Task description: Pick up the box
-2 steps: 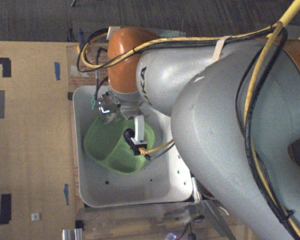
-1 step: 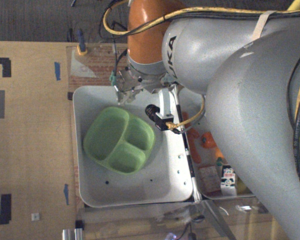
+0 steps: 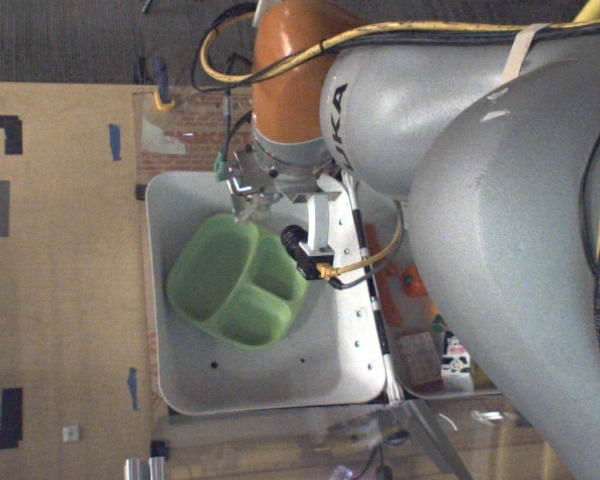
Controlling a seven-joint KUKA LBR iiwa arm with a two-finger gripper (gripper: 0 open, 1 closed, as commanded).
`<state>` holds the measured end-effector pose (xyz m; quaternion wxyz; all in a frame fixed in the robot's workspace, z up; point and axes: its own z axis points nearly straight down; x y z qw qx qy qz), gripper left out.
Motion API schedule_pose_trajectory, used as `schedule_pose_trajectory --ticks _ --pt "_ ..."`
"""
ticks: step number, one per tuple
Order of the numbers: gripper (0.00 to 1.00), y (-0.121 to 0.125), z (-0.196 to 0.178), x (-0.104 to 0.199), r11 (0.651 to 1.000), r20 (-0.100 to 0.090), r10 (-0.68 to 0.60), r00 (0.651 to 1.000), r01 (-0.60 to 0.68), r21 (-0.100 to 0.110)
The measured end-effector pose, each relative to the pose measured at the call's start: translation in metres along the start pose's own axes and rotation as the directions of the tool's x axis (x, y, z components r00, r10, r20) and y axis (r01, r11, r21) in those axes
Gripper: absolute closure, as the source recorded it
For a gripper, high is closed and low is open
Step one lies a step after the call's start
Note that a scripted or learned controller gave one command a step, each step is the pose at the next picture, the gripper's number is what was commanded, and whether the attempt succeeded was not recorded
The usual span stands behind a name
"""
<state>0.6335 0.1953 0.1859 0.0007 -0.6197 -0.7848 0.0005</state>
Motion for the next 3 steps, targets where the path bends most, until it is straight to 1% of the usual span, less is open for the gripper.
schedule_pose_trajectory --ticks 1,2,3 --pt "1.00 -0.062 0.071 0.004 0.897 -0.007 0.442 0.897 -0.442 -0.016" --pt "1.00 -0.076 0.078 0.032 0.924 -0.007 0.377 0.926 -0.377 -0.067" --pt "1.00 -0.061 0.079 0.016 0.989 -0.008 0.142 0.990 -0.142 -0.033"
